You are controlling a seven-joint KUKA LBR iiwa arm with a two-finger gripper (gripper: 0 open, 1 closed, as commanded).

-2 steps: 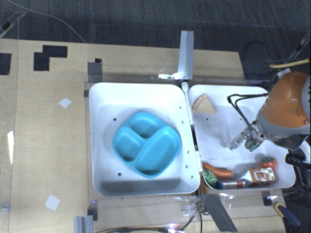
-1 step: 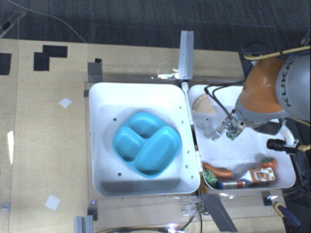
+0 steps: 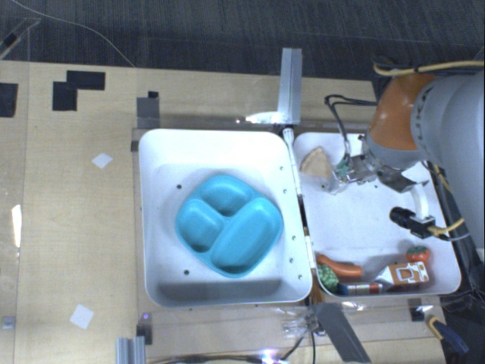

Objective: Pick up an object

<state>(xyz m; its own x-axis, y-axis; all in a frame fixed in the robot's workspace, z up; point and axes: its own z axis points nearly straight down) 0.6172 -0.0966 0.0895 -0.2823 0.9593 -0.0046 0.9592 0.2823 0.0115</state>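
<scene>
1. Gripper [image 3: 342, 174] sits low in the right bin [image 3: 356, 226], near the bin's top-left corner. The arm comes in from 3 o'clock, orange band up top.
2. Nearest candidate: a tan wedge-shaped piece [image 3: 317, 162], bread-like, exact identity unclear. It lies just beside the gripper, at about 10 o'clock from it, close to the wall shared with the left bin [image 3: 159, 203].
3. Key relation: the wedge is off to the side of the gripper, not under it. I see nothing pinched.
4. Finger state: can't tell; the wrist and cabling mask the tips at this angle.
5. Wedge long axis runs roughly 1 to 7 o'clock, with the narrow end up.
6. My read: the next move needs a short shift toward 10 o'clock, with the closing direction across the wedge's short axis. The wall leaves little clearance on that side.
7. Other options are well apart, along the bin's 6 o'clock edge: sausage-like item [image 3: 341, 266], small carton [image 3: 409, 274].
8. The blue divided tray [image 3: 227, 224] is in the left bin, far from the gripper.
</scene>
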